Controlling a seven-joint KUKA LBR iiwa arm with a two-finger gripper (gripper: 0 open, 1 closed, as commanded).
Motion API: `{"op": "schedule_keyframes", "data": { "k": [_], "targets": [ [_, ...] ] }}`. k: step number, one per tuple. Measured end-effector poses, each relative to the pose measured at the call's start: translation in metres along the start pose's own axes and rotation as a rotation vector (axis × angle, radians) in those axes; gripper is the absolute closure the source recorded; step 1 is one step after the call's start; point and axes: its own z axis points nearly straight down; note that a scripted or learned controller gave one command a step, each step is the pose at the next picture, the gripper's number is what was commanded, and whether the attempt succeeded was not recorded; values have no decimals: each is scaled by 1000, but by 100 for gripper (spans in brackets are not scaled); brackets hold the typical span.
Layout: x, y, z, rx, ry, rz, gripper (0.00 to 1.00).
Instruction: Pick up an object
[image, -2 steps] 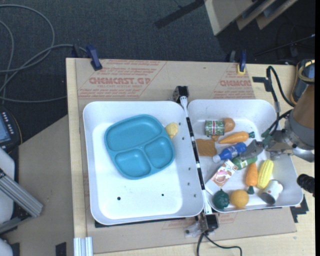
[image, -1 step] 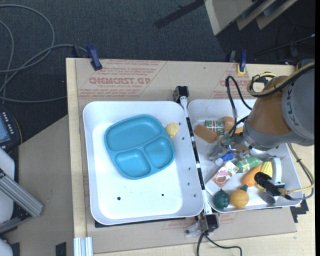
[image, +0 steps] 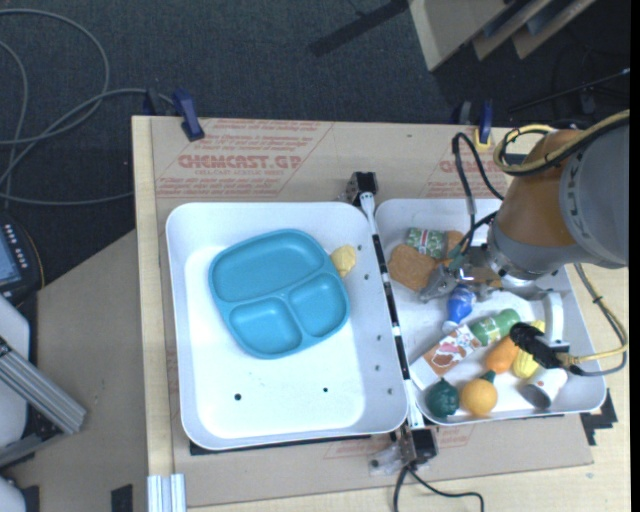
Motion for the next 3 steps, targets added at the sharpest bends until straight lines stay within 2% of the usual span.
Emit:
{"op": "schedule_keyframes", "data": {
  "k": [1,2,3],
  "targets": [
    [8,-16,0,6,3,2,0],
    [8,-15,-10,3,2,2,100],
    [72,15,-106,-10,3,-8,100]
  ]
}}
